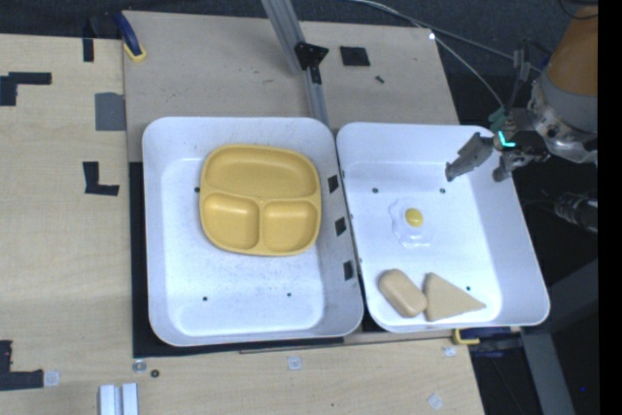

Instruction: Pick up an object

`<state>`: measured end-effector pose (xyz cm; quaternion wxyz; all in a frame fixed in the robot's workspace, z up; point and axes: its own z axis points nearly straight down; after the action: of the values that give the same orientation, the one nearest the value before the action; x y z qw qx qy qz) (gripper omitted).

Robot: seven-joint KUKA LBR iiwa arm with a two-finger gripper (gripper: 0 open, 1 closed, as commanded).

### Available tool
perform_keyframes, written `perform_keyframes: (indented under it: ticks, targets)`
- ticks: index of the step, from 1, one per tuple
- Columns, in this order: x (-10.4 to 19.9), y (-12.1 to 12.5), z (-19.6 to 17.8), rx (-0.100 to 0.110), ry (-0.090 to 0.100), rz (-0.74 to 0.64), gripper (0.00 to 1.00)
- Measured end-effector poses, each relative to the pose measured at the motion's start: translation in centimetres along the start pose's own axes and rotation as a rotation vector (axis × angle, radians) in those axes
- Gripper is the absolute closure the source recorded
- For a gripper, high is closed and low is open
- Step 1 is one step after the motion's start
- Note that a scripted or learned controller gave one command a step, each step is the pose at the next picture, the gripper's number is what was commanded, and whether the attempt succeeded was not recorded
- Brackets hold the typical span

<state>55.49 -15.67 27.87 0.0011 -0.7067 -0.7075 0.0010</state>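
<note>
My gripper (483, 162) hangs over the upper right part of the right bin (505, 209), its two dark fingers spread apart with nothing between them. Below and left of it lies a fried egg toy (412, 220), white with a yellow yolk, near the bin's middle. A tan bread roll (400, 293) and a tan wedge-shaped piece (450, 297) lie side by side at the bin's front. A yellow divided plate (260, 198) rests in the left bin (175, 238).
A grey metal pole (277, 0) slants down from the top to the gap between the bins. Cables run across the dark floor at the upper right. Black tape marks dot the wooden bench on the left.
</note>
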Motion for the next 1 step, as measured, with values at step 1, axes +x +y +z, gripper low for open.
perform_keyframes:
  ticks: [1]
  targets:
    - [0.0,0.04,-0.05,-0.002,-0.001,0.0,0.0]
